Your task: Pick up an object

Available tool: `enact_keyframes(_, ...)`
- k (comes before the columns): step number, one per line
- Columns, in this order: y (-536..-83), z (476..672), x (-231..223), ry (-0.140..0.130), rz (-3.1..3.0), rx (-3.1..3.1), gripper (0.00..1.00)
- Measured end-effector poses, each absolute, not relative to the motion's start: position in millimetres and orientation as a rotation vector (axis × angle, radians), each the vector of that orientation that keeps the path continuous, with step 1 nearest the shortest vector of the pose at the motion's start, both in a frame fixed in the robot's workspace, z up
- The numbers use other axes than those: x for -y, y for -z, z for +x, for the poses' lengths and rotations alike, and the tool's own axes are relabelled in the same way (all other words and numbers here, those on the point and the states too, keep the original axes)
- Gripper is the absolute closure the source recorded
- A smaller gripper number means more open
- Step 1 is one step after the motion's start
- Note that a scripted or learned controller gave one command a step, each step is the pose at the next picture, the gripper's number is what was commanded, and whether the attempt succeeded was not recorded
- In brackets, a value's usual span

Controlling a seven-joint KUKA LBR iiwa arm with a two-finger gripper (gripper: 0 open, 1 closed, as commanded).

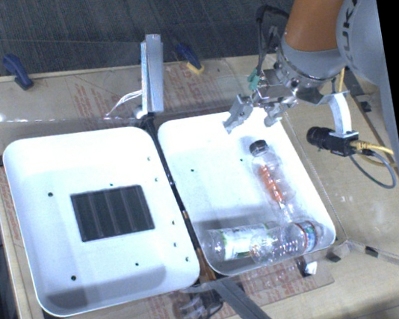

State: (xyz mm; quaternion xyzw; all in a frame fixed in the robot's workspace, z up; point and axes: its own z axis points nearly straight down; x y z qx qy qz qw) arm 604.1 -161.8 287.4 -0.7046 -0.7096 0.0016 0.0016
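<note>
Two clear plastic bottles lie in the right bin (206, 154). A small bottle with a black cap and an orange label (272, 178) lies along the bin's right side. A larger bottle with a green and white label (262, 241) lies across the bin's near end. My gripper (253, 110) hangs above the far right corner of that bin, above and clear of the small bottle. Its two grey fingers stand apart with nothing between them.
The left bin (37, 182) holds a flat dark ribbed rectangle (112, 212). A metal post (152, 76) rises at the far end between the bins. Blue clamps (16, 70) grip the bench's far edge. Cables and a black connector (331, 139) hang right of the right bin.
</note>
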Motion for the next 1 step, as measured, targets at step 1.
enact_keyframes(1,-232.5,613.5,201.8,-0.004,-2.097,2.333,0.00)
